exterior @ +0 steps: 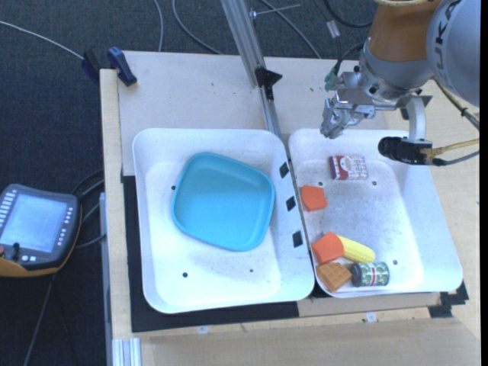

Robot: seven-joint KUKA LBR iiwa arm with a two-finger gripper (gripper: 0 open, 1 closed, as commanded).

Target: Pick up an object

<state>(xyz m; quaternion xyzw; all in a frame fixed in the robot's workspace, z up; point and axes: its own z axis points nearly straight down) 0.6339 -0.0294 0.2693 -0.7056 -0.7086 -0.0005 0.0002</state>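
**Camera view: gripper poised over the right bin, nothing picked yet**

The camera view looks down on the gripper (332,130), which hangs above the far left corner of the right bin (427,227). Nothing shows between its fingers; whether they are spread or closed I cannot tell from this angle.

As I judge it, the task is at its start: every object lies in a bin and none is lifted. Nearest the gripper is a small red-and-white carton (348,167), lying flat just on the near side of it. Further toward the near edge sits an orange block (313,197) beside the bin's left wall. At the near left corner a cluster lies close together: a red-orange block (328,246), a yellow toy corn cob (355,248), a tan waffle-like piece (333,275) and a small can (370,274) on its side. What is left is the descent, the closing on one object, and the lift.

The left bin (152,227) holds a blue square plate (223,200). Both bins rest on a pale tabletop (191,90), with a slanted metal rail (242,21) at the far side. Around it is dark carpet strewn with cables, and a teach pendant (36,227) lies at the left.
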